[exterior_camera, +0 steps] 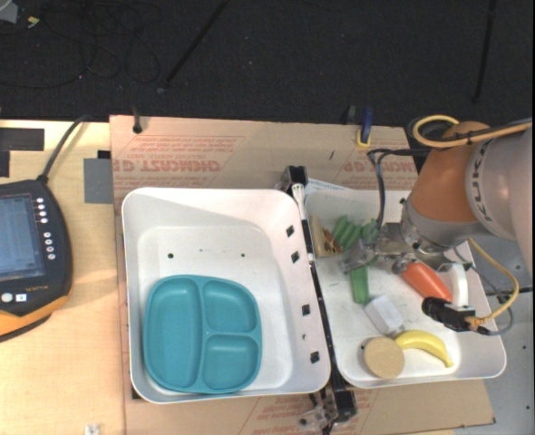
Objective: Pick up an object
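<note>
The pincer (pixel 369 259) sits low in the right bin (pixel 485 362), over the green items (pixel 347 234); whether it is spread or pressed together cannot be told. Nearby lie an orange carrot (pixel 426 281), banana (pixel 426 345) and round biscuit (pixel 384 358). Left bin (pixel 204 211) holds a teal tray (pixel 202 333).

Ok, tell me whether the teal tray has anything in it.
Empty: the teal tray lies flat in the left bin, all three compartments bare.
</note>
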Controlling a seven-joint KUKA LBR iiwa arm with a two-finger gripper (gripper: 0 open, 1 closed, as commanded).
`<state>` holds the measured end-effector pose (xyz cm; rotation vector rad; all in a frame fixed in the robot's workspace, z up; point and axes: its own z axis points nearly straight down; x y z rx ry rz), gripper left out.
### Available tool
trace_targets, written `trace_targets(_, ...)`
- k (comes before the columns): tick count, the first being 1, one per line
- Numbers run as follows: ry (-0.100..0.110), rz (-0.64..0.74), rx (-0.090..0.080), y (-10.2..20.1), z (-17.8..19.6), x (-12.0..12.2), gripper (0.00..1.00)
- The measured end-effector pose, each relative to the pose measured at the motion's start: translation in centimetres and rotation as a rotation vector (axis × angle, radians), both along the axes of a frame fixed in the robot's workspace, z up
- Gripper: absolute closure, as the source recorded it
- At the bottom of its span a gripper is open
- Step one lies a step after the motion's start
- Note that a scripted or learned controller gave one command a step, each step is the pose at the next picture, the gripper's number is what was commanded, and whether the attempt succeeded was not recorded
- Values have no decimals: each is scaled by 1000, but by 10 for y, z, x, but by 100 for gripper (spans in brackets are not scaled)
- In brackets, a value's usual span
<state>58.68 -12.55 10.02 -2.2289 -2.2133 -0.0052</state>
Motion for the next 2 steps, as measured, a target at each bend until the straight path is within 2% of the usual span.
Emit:
trace_targets(1, 10, 8, 0, 44, -14, -45, 0)
trace_targets(2, 7, 1, -2, 40, -3, -43, 100)
